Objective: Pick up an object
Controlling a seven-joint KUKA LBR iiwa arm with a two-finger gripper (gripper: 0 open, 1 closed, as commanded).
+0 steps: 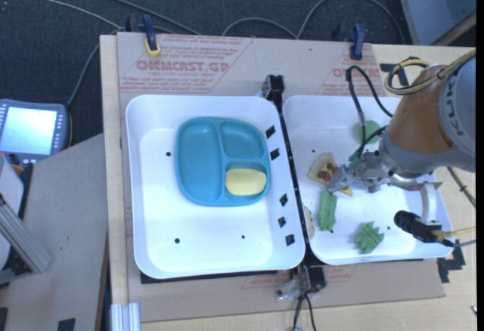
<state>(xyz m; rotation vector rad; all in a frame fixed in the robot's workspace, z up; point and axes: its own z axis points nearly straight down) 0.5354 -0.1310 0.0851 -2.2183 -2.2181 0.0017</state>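
My gripper [344, 183] is low in the right bin [333, 114], reaching in from the right. It sits right beside a pizza-slice toy [325, 169] and just above a long green piece [327, 211]. A bushy green toy [368, 237] lies near the bin's front. Another green item [369, 131] shows behind the arm, partly hidden. The view does not reveal whether anything is between the fingers.
The left bin [151, 193] holds a blue divided tray [204, 163] with a yellow object [246, 181] in its lower right compartment. A black divider [281, 163] runs between the bins. Cables loop behind the bench.
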